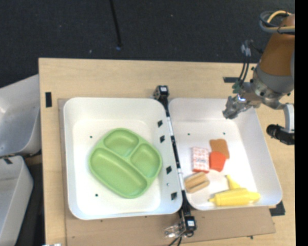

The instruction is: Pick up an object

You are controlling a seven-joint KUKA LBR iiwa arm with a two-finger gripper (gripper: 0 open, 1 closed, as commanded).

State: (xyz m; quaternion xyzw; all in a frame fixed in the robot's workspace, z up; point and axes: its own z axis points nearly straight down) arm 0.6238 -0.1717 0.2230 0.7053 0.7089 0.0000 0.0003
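Note:
The right bin [205, 118] holds several small items near its front: a red-and-white packet [199, 159], an orange-red block [217, 161], a brown piece [219, 146] just behind it, a tan hot-dog bun [197, 182] and a yellow corn cob [235, 197] with a small yellow piece beside it. My gripper [234, 108] hangs over the far right corner of that bin, well behind the items and apart from them. Nothing shows between its fingertips.
The left bin [77, 122] carries a green divided plate [125, 162]. A black clip strip [169, 147] runs along the seam between the bins. The grey and orange arm [275, 65] enters from the right, above the bench edge.

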